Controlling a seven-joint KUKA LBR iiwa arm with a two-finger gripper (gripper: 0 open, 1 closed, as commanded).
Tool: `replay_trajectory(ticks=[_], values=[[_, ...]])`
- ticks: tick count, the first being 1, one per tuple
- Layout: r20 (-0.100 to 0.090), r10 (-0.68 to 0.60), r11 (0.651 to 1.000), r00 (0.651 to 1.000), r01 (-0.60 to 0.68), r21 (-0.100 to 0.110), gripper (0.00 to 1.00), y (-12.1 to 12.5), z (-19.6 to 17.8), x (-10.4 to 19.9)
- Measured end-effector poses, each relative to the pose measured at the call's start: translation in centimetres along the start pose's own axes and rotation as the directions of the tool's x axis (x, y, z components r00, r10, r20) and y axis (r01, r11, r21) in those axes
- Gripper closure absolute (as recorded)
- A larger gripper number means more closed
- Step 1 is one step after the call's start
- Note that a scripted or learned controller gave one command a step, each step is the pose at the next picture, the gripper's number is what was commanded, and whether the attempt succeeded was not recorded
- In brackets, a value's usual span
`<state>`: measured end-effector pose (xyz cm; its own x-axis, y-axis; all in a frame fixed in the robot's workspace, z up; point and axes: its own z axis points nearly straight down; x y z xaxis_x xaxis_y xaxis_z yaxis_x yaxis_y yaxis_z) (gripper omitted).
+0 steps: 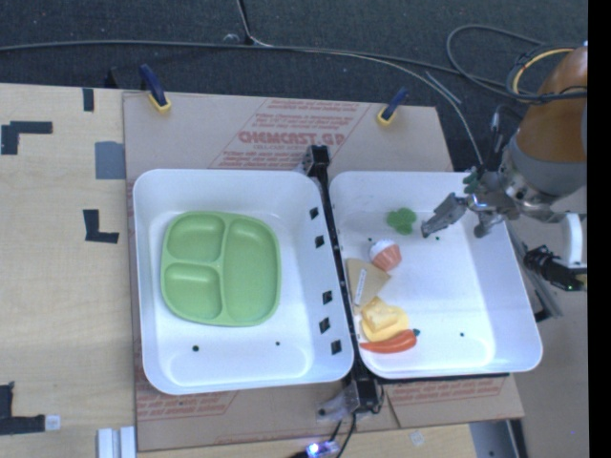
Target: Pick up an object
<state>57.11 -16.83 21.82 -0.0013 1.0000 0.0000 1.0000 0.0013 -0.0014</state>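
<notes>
- The nearest candidate to pick is a small green toy, broccoli-like [402, 220], lying on the floor of the right bin [477, 303], in its far half.
- My gripper [464, 214] hangs over the same bin, just to the right of the green toy and apart from it; it holds nothing.
- My fingers are spread: one dark finger [441, 218] slants down toward the green toy, the other [485, 221] sits further right, near the bin's right wall.
- Nearer the camera than the green toy lies a small cupcake-like toy [385, 253], pink with a white top, close to it but not touching.
- Beyond that, against the bin's left wall, a pale yellow wedge [366, 279] lies flat.
- Nearer still sits a yellow lumpy toy [382, 319], and a red chilli pepper [389, 343] lies touching its near edge.
- My arm [554, 127], grey with its orange band, comes in from the right above the bin's far right corner.
- The left bin [229, 370] touches the right bin along a dark divider; it holds a green sectioned plate [221, 267] with three compartments, lying flat.
- Both bins rest on a brown cardboard sheet [277, 132], held at its far edge by two clamps with yellow tips [155, 92].
</notes>
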Motion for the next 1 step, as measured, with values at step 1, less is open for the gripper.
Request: replay_trajectory(ticks=[1], values=[[0.000, 0.001, 1.000, 1.000, -0.001, 0.004, 0.00, 0.26, 6.15, -0.57]])
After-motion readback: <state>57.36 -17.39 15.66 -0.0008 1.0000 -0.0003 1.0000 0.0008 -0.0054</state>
